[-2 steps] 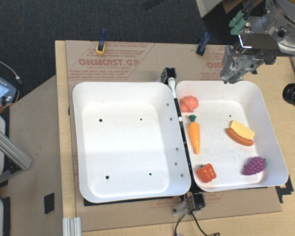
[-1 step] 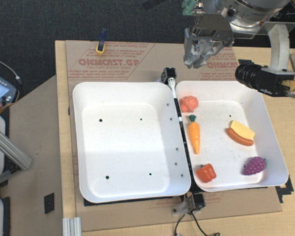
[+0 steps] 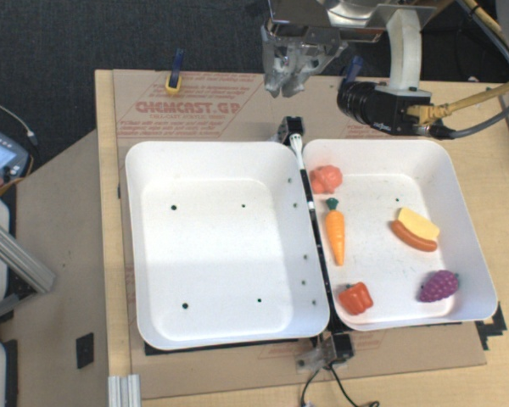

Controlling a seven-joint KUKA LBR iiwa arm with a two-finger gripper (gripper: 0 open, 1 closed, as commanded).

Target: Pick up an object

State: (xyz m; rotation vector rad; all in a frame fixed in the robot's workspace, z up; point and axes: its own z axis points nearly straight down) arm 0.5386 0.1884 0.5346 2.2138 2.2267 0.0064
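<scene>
Tool (image 3: 290, 81): raised above the bins' far edge, grip state impossible to tell, nothing seen in it. Below and right of it, right bin (image 3: 458, 176): strawberry (image 3: 326, 179), carrot (image 3: 335, 236), pepper (image 3: 355, 298), grapes (image 3: 439, 286), bun (image 3: 416, 229). Pick judged not begun.

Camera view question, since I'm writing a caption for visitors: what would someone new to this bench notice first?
Probably the bright toy food in the right bin: a carrot by its left wall, a pink piece above it, a red piece below, a yellow-and-orange piece and purple grapes toward the right. Next, the tool hanging above the bench beyond the bins' far edge. The left bin is plain white beside all that colour.
</scene>
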